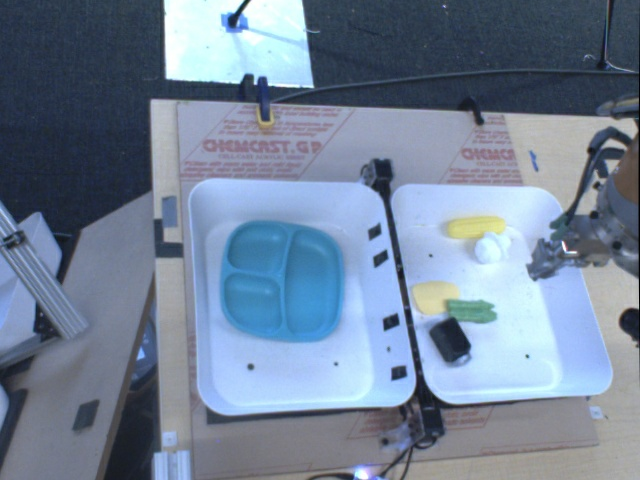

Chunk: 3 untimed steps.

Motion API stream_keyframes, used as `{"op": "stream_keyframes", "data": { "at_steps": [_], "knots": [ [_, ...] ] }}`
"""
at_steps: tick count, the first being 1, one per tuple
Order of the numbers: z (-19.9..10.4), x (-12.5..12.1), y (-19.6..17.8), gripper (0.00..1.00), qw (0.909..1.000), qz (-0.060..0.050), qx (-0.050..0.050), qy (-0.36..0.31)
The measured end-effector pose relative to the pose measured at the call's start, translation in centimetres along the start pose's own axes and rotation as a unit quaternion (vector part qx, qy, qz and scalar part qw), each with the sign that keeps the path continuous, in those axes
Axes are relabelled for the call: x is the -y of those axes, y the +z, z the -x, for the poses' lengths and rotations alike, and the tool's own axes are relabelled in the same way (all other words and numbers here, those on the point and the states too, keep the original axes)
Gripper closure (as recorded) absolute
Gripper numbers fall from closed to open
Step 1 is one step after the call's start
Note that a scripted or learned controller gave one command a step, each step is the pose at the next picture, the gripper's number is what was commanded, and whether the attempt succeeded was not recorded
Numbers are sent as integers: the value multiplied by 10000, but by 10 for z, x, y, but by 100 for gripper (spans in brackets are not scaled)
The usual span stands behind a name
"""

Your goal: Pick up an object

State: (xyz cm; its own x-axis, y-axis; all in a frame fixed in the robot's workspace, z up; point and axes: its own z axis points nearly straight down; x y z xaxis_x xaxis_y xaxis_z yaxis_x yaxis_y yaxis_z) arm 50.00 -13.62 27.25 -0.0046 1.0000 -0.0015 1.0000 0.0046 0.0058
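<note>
White plastic forms both shallow bins on the bench: the left bin sits at centre-left of the frame and the right bin at centre-right, their inner rims meeting along a dark strip. A blue divided plate lies flat in the left bin. The right bin holds five small things. A long yellow piece lies near the bin's upper middle, with a white ball touching its lower right end. Lower and to the left, a flat yellow piece lies just beside a green piece, and a black block rests just below them. The gripper hangs over the right part of the right bin, at the frame's right side, with the grey arm running off the right edge. How its jaws stand cannot be made out. The white ball is the nearest thing, to the gripper's left and apart from it; the other pieces lie farther left and lower.
</note>
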Motion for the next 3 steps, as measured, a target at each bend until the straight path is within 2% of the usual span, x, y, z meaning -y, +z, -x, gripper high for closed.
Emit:
{"op": "stream_keyframes", "data": {
  "at_steps": [1,2,3],
  "knots": [
    [-59,-1,9,100,10000,-16,-9,-24],
    [-110,-17,25,100,10000,-23,-11,-23],
    [-152,-24,30,100,10000,-21,-9,-13]
  ]
}}
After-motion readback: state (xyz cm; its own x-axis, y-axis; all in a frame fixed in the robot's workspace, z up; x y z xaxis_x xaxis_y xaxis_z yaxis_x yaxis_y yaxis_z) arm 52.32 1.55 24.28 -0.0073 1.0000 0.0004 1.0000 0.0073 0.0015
